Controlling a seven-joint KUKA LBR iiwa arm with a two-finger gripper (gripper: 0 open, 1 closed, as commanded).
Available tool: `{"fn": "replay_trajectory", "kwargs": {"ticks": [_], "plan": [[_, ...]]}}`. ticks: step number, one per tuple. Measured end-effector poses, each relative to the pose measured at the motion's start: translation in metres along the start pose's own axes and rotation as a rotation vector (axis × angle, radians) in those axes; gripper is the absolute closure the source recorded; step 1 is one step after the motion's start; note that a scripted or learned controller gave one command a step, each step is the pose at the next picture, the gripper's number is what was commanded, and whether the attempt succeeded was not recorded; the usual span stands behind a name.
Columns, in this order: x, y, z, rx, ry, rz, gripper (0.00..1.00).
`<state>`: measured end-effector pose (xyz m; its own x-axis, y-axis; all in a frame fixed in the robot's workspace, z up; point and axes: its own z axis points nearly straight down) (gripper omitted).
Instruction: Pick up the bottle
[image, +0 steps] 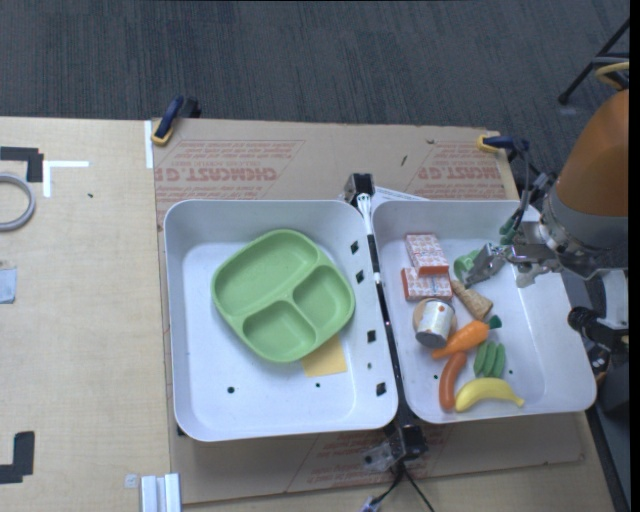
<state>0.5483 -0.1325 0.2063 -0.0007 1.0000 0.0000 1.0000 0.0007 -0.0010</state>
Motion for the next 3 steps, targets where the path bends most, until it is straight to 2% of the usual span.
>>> {"fn": "replay_trajectory", "kwargs": {"ticks": [1,2,3], "plan": [[-0.025,-0.049,0.110,-0.008,0.001,-0.064,0.00],[-0.024,-0.048,0.100,-0.008,0.003,-0.063,1.00],[0.034,-0.070,-0.013,-0.002,-0.001,-0.001,1.00]]}}
